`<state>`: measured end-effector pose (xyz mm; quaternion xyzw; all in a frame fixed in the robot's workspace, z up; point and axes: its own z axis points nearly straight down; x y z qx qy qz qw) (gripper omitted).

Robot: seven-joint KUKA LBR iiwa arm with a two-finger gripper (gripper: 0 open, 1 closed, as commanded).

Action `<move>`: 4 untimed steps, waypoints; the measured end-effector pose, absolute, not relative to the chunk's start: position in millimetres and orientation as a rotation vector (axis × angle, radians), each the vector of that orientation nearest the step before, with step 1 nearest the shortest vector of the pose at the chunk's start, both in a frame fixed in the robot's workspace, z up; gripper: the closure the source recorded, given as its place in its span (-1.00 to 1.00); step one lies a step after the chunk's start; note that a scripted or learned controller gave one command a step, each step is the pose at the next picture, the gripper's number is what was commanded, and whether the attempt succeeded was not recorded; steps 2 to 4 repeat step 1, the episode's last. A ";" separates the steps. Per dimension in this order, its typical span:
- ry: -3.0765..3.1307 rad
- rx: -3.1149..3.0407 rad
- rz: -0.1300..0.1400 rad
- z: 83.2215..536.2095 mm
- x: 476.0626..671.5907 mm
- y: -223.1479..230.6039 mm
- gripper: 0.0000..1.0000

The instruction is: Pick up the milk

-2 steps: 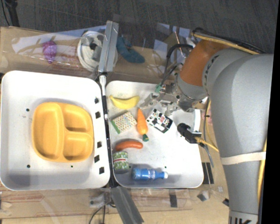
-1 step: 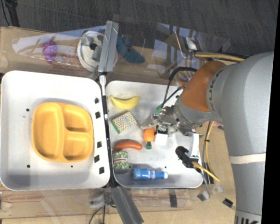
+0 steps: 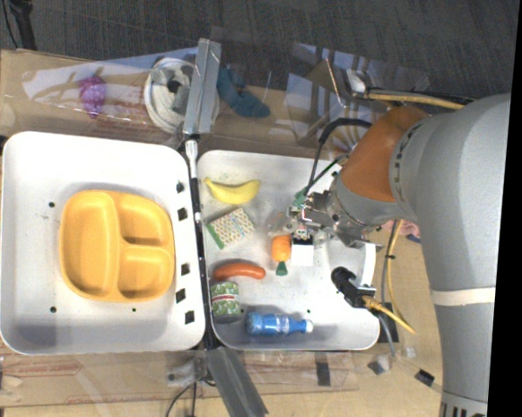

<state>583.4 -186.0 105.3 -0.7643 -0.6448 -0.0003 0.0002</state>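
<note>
White carton, likely the milk [image 3: 302,254], sits under my gripper [image 3: 303,223]; grip state unclear. Next: descend, close.

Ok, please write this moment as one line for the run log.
tool: low in right bin | beside it: carrot, white item, maybe the milk | hold: unclear

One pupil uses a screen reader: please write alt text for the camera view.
A grey arm's gripper hangs over the right bin, near a carrot, banana, sausage, can and blue bottle. The left bin holds a yellow tray.
</note>
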 end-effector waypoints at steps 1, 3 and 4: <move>-1.918 -2.485 0.003 184.7 656.8 -190.6 1.00; -1.918 -2.485 0.003 184.7 656.8 -190.6 1.00; -1.918 -2.485 0.003 184.7 656.8 -190.6 1.00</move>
